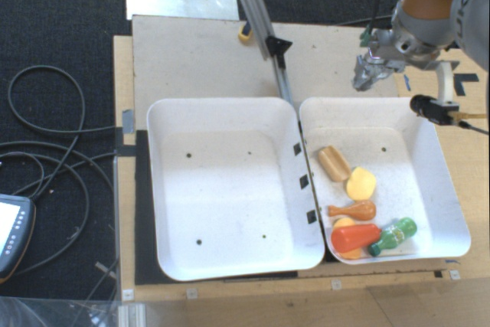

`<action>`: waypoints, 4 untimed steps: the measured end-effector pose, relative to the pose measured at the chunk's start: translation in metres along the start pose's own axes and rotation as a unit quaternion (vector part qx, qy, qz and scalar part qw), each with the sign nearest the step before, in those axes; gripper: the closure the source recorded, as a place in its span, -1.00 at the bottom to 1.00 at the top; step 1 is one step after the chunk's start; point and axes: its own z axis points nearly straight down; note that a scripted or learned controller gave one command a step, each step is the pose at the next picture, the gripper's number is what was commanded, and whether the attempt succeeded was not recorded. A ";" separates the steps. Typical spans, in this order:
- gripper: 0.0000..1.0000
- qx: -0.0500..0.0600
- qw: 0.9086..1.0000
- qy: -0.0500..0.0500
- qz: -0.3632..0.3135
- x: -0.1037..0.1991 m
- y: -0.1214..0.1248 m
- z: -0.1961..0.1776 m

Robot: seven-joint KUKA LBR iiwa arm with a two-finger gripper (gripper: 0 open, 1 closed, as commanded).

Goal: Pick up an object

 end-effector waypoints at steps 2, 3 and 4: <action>1.00 0.005 1.000 0.001 -0.001 0.077 -0.050 0.024; 1.00 0.006 1.000 0.001 -0.001 0.117 -0.078 0.036; 1.00 0.006 1.000 0.002 -0.002 0.170 -0.108 0.041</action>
